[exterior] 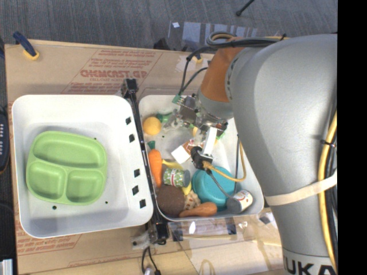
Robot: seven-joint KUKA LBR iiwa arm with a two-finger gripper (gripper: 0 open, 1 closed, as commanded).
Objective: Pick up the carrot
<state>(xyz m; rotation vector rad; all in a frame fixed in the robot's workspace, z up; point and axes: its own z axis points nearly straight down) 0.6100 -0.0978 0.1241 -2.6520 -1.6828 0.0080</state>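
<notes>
The carrot [155, 166] is orange and tapered, and lies lengthwise along the left wall of the right bin [250, 179], just below a yellow lemon [152, 125]. My gripper [192, 126] hangs over the upper middle of that bin, to the right of the lemon and up and to the right of the carrot. It is apart from the carrot, with nothing seen held in it. The grey arm covers the bin's right side.
Packed around the carrot are a green-labelled can [176, 177], a teal bowl [213, 187], a brown round thing [170, 199], an orange-brown vegetable [199, 210], a white cup [241, 199] and a white card [180, 153]. The left bin [23, 119] holds a green divided plate [66, 167].
</notes>
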